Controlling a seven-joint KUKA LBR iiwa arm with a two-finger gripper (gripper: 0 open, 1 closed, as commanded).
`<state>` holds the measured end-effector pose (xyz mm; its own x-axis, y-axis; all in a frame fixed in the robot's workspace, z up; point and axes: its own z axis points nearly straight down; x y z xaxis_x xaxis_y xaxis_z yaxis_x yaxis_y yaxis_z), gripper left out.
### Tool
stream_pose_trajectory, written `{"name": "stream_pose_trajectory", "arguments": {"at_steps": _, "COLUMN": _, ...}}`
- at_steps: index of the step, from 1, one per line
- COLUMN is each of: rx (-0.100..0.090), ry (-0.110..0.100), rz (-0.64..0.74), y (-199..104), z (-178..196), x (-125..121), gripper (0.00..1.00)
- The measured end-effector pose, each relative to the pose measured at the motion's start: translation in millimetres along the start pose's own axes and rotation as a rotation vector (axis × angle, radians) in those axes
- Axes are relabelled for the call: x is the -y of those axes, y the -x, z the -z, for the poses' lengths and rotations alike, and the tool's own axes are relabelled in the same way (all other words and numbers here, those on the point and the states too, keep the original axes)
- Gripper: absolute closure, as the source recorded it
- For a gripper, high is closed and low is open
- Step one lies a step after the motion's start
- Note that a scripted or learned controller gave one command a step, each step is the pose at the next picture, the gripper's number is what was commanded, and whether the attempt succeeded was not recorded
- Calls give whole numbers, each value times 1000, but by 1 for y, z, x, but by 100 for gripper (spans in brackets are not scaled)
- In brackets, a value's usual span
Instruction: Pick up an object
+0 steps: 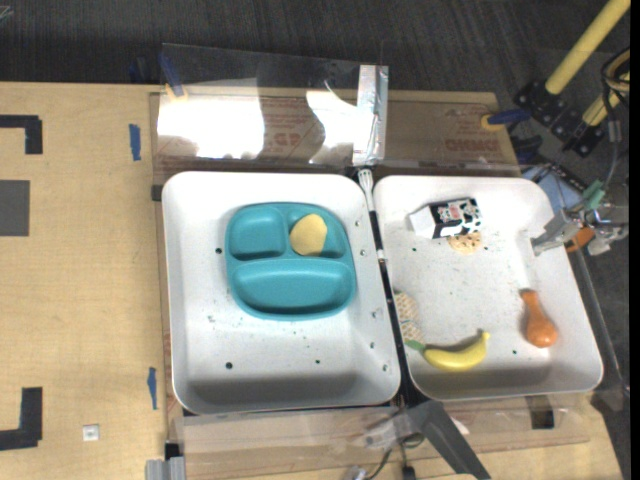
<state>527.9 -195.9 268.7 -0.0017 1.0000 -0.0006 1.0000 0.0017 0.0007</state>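
The banana lies nearest the camera, close to the front wall of the right bin, with an orange pear-shaped toy near it and a small black-and-white carton toward the back. The left bin holds a teal divided tray with a yellow lemon-like piece in one compartment. The gripper sits at the right bin's far-right rim; whether its fingers are spread or pressed together I cannot tell. Risks: the banana's closeness to the wall may block a finger, and rounded toys may roll or squirt free.

Right bin holds a banana, an orange pear-shaped toy and a small carton.
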Motion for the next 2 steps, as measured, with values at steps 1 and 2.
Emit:
{"name": "stream_pose_trajectory", "arguments": {"at_steps": 1, "rx": 0, "ry": 0, "rz": 0, "y": 0, "z": 0, "x": 0, "gripper": 0}}
{"name": "stream_pose_trajectory", "arguments": {"at_steps": 2, "rx": -1, "ry": 0, "rz": 36, "y": -42, "z": -177, "x": 20, "gripper": 0}}
